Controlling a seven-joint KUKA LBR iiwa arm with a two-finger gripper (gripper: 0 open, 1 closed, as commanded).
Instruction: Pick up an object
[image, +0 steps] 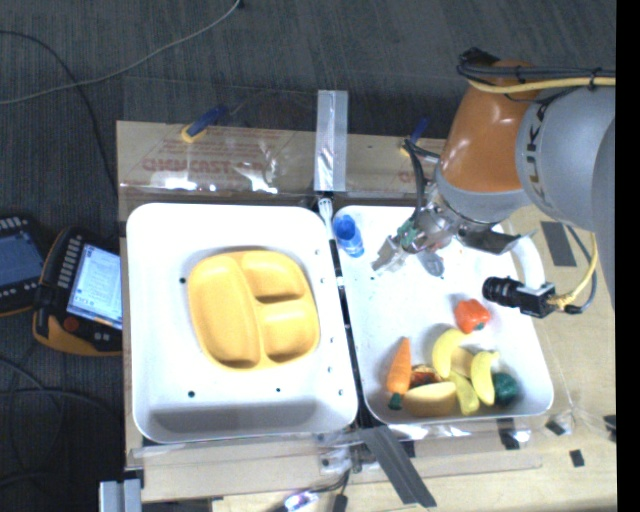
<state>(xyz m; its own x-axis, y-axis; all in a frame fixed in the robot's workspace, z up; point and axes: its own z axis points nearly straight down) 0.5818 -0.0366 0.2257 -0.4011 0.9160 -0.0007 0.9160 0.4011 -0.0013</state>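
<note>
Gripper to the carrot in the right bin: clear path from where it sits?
Probably yes. The gripper hangs over the right bin's upper part; the carrot lies below it at the left edge of the toy-food pile, with bare bin floor between. The banana beside it may crowd the fingers.

The arm is cut off by the right and top edges. Its bulk hides the far right corner of the right bin. In the pile of toy food, pieces overlap, and the dark ones beneath cannot be identified.

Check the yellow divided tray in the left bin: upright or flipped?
Upright. The yellow tray lies flat in the left bin, its three compartments facing up, with raised dividers visible and nothing in them.
</note>
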